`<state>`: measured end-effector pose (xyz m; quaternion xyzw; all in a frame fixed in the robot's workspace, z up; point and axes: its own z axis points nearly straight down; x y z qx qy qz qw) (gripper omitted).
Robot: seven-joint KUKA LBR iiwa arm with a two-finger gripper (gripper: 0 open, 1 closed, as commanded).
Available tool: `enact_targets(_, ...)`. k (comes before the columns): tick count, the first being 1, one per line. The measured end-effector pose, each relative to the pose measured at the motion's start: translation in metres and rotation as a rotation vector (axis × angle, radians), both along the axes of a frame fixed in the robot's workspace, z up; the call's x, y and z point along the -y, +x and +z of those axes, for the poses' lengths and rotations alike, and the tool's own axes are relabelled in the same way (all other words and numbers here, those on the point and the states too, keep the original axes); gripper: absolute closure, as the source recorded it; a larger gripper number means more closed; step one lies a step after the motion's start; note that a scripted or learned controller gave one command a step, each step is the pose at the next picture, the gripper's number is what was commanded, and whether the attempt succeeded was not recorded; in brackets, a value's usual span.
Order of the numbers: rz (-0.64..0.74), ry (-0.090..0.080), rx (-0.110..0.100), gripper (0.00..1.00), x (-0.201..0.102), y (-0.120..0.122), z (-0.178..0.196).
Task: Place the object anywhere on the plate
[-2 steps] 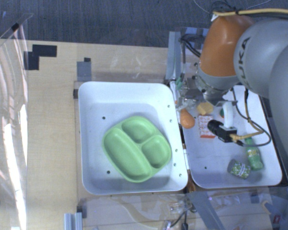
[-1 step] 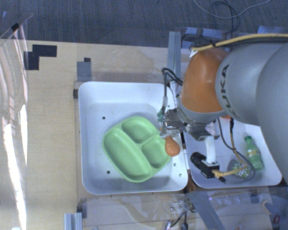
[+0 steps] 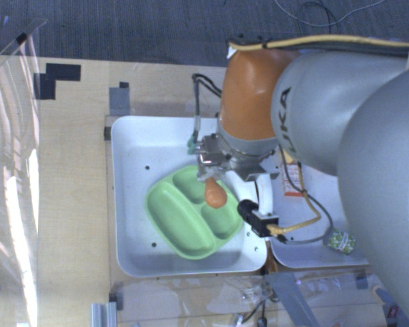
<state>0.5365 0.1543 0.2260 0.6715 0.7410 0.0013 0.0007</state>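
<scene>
The fingers (image 3: 213, 176) sit mid-frame, grip unclear; the orange object (image 3: 216, 195) could roll off the green plate (image 3: 180, 223).

You cannot make out the gripper (image 3: 213, 176) fingers beneath the wrist. The arm (image 3: 341, 128) covers most of the right bin (image 3: 313, 256) and the left bin's (image 3: 133, 182) far right corner.

- left bin (image 3: 129, 182), white, mid-frame
- right bin (image 3: 307, 254) at 4 o'clock
- small green item (image 3: 341, 241) inside right bin
- black tape (image 3: 54, 77) on bench, 10 o'clock
</scene>
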Motion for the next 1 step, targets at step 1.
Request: enact_targets(1,0.0,0.0,0.0,0.0,0.0001,0.0,0.0)
